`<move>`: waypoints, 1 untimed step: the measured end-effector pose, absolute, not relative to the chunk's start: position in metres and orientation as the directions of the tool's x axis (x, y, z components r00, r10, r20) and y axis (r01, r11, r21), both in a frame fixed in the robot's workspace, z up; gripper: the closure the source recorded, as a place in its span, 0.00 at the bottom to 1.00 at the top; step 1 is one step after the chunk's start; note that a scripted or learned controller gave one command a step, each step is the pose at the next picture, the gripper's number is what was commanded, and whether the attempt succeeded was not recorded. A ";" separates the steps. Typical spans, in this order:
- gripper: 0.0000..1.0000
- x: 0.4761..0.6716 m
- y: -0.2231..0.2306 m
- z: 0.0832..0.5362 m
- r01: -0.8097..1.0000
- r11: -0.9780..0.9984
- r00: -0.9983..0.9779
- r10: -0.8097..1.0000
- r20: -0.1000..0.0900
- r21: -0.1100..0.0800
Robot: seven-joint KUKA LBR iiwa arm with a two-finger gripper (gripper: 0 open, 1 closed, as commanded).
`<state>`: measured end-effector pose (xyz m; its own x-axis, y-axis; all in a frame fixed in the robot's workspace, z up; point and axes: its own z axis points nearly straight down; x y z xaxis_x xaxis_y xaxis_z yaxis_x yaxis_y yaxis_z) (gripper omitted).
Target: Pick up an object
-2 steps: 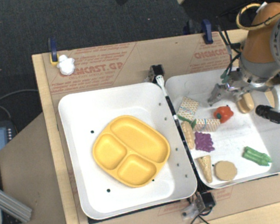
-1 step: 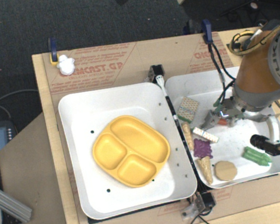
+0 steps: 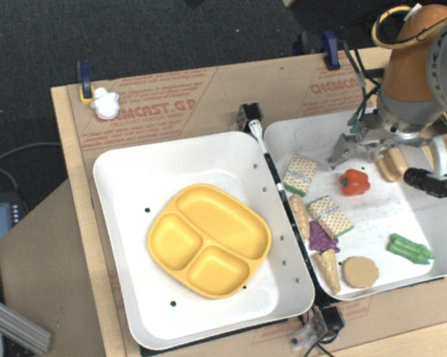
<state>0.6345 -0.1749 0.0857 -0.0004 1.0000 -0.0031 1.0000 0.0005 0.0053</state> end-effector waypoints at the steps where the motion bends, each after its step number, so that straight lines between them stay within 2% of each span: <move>1: 0.00 0.578 -0.128 0.084 1.000 0.001 -0.001 1.000 0.004 -0.006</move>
